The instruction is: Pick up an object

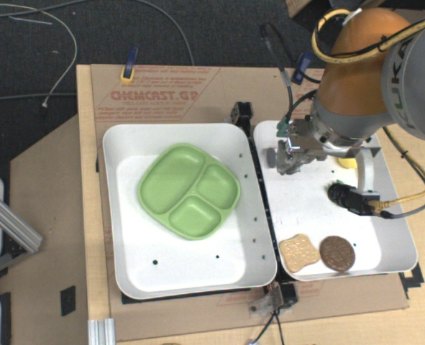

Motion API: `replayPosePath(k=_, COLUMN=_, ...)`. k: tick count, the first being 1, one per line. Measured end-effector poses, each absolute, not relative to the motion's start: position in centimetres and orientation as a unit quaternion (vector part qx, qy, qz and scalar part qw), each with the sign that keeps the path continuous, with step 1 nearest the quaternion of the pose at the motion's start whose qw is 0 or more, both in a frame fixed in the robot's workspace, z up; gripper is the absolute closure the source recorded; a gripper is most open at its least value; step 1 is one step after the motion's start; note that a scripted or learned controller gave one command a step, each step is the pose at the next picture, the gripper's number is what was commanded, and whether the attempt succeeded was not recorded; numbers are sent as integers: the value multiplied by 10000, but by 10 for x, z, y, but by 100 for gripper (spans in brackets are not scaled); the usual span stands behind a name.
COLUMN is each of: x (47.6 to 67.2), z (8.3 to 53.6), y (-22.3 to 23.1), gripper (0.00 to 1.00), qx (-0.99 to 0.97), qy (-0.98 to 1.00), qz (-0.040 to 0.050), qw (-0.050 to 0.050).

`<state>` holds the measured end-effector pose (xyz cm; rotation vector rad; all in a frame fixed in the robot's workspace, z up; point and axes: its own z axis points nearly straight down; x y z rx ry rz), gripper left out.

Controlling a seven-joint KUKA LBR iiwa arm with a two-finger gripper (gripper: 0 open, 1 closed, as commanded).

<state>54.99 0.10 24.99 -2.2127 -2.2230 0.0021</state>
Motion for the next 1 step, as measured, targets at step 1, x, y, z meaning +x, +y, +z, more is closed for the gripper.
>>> replayPosePath(k=1, x=530, z=242, y=45, gripper=100, qx=-7054, qy=-7088, qz=10, qw=29)
